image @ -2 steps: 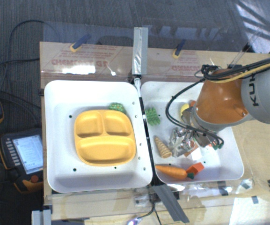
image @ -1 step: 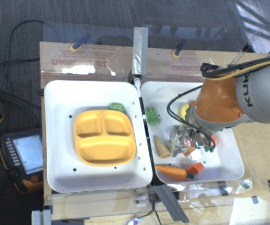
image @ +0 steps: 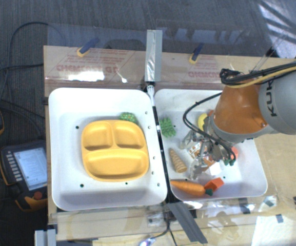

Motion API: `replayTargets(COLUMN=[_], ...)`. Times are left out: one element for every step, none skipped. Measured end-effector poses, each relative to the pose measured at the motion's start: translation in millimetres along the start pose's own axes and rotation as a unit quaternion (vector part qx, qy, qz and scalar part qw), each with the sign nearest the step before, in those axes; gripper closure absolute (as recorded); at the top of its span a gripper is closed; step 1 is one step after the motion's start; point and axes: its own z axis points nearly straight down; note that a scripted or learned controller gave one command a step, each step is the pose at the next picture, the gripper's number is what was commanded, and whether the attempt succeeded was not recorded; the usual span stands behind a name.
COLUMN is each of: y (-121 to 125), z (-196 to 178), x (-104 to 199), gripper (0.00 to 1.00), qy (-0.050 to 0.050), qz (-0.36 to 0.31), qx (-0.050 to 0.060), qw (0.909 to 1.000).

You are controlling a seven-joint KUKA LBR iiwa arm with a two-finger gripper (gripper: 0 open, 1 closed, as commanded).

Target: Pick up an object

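We see a glossy yellow plastic tray (image: 115, 150) in the left smooth white plastic bin (image: 65, 111); the tabletop (image: 271, 137) looks like matt wood.

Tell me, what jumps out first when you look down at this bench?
The big yellow divided tray sitting in the left white bin catches the eye first. Next is the grey arm with its orange band, reaching in from the right and hanging over the right bin. Under it lie small toy foods: a carrot along the near edge, a ridged tan cone, and a green leafy piece by the divider.
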Motion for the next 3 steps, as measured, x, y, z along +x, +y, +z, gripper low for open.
replayTargets(y=[-3.9, 4.3, 0.4], z=[-4.3, 0.4, -4.1], x=[27.5, -3.8, 32.7], gripper=[0.00, 0.00, 0.00], qy=[-0.013, 0.002, -0.013], qz=[0.004, 0.070, 0.116], qx=[0.002, 0.000, -0.001], qw=[0.9999, 0.9975, 0.9931])
